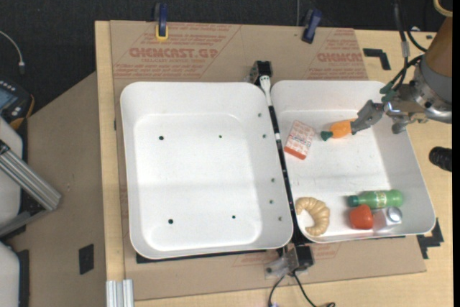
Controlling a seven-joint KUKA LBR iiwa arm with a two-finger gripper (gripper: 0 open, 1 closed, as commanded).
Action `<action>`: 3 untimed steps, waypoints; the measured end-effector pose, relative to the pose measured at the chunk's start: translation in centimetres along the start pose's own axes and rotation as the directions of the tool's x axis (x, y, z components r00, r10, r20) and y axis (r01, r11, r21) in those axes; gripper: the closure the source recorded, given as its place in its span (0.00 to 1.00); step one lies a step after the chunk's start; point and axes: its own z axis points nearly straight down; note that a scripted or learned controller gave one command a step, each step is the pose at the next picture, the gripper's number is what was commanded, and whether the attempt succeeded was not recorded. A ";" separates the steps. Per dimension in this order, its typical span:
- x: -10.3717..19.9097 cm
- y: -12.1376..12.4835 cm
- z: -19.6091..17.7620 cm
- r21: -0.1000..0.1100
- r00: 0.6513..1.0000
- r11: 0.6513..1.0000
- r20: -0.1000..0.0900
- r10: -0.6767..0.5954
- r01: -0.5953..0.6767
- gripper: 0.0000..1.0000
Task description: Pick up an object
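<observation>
A: What lies along the right bin's [413,154] near edge?

B: A croissant [313,215] at the near left corner, then a red tomato [361,217], a green bottle [376,199] and a small silver thing [392,216] toward the near right corner.

A: Farther in?

B: A red-and-white packet [299,139] by the left wall, beside the left bin [136,154]. Beyond it the gripper [357,124] is clamped on the carrot [338,130], mid-bin.

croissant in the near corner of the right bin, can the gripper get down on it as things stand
Probably yes. The croissant lies by itself against the bin's near-left wall, apart from the red object and green bottle. Nothing covers it, though the wall beside it may crowd the gripper, now by the carrot.
</observation>
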 end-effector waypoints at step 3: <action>-1.7 9.7 16.1 0.010 1.000 1.000 -0.003 -0.005 0.005 0.00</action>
